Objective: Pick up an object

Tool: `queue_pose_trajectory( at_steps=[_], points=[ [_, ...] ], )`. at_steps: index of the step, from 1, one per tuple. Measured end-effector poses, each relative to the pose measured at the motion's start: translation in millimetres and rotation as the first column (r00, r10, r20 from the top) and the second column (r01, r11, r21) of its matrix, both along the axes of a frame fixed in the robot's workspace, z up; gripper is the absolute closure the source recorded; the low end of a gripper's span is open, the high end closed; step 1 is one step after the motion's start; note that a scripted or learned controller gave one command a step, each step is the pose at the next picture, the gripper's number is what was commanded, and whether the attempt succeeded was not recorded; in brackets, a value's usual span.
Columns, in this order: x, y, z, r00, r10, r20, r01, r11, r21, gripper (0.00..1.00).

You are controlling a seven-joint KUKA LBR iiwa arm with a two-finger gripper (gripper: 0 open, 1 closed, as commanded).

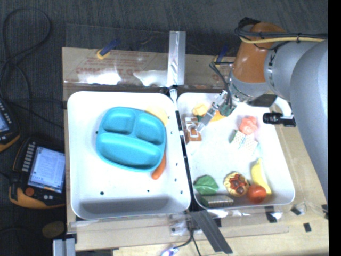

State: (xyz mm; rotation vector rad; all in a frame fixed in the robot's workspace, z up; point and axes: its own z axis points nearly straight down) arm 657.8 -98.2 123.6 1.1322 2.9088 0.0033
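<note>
The right bin (277, 143) holds several small items. In its far left corner lie a yellow piece (200, 110), an orange-yellow wedge (219, 117) and a brown-and-white block (191, 130). My gripper (201, 121) reaches in from the orange-banded wrist (250, 63) and hangs low over that corner, between the yellow piece and the brown-and-white block. I see nothing clearly held in it. A pink-red item (248, 124) and a white patterned packet (244, 140) lie right of the gripper.
Along the right bin's near edge sit a green leaf (205, 184), a round brown-yellow toy (236, 183), a red tomato (257, 192), a banana (259, 174) and a dark bar (216, 200). The left bin (85, 196) holds a blue divided tray (130, 137) and an orange carrot (160, 167).
</note>
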Motion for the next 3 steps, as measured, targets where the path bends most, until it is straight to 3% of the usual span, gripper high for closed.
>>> queue_pose_trajectory(
  at_steps=[1, 2, 3],
  points=[
    [3.9, -42.8, -31.7, 0.999, 0.027, -0.022, -0.027, 1.000, 0.002, 0.00],
    [6.0, -42.7, -23.0, 0.999, 0.030, -0.010, -0.030, 1.000, -0.007, 1.00],
    [-6.0, 42.0, 60.8, 1.000, -0.014, -0.018, 0.014, 1.000, 0.004, 1.00]
  ],
)
